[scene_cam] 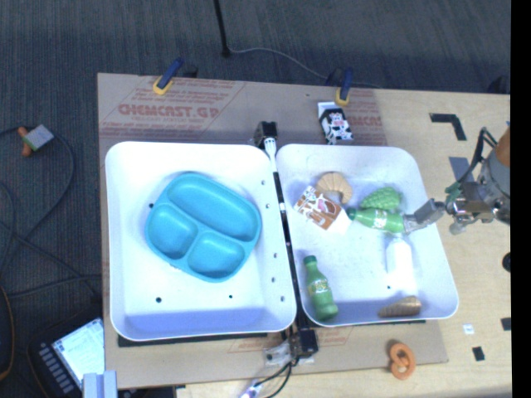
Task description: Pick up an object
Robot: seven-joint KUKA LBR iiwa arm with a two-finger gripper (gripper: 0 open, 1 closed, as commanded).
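Starting at the bench's (481,305) front edge, an orange ring (401,359) lies outside the bins, just past the right bin's (431,172) front right corner. Inside that corner a brown piece (400,308) rests against the front wall. A green bottle (319,287) lies by the front left corner, cap pointing back. A white bottle (400,259) lies along the right wall, behind the brown piece.

Farther back, about mid-bin, a second green bottle, the lying bottle (377,218), stretches across toward the right wall. A green leafy lump (382,199) touches its far side. A red-and-white carton (321,210) sits at its left end, with a tan bun (334,185) just behind the carton.

My gripper (427,214) reaches in over the right wall at mid-bin, its tip just beside the lying bottle's right end. The white bottle is near it on the front side and the lump is close on the far side. I cannot tell whether my gripper is open or closed, and I see nothing held in it.

In the left bin (124,288) a blue divided plate (203,225) lies near the middle, well apart from me.

Behind the bins a cow-print card (336,124) sits on the bench, and two clamps (168,75) grip its back edge.
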